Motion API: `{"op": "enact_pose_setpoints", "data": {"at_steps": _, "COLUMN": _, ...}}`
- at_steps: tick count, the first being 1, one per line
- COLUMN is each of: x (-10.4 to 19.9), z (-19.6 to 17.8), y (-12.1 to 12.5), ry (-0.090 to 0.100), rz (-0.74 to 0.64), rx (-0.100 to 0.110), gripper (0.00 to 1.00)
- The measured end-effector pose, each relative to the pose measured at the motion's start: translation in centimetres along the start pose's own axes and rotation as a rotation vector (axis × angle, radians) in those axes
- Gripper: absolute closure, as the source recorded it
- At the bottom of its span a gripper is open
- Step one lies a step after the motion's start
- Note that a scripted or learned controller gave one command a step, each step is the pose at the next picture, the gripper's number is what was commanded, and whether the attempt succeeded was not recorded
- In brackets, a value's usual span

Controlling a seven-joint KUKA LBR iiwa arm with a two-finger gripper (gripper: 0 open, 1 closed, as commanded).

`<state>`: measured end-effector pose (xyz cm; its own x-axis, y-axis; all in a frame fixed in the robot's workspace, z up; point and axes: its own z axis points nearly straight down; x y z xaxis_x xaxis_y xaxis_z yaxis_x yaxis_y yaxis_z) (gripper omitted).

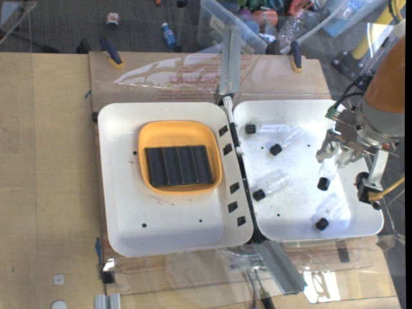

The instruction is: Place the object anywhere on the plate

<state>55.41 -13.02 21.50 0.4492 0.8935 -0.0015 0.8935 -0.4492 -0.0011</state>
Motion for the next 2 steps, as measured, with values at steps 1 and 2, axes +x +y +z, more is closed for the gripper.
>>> {"op": "enact_pose_setpoints", "data": {"at_steps": 1, "x": 2.5, "z": 1.0, "y": 4.1, "ry": 0.0, "rz": -0.103, "rx": -0.004, "gripper": 1.0}}
{"op": "enact_pose_setpoints", "data": {"at_steps": 2, "x": 5.3, "z": 0.0, "y": 8.2, "ry": 0.0, "rz": -0.203, "rx": -0.005, "gripper": 1.0}}
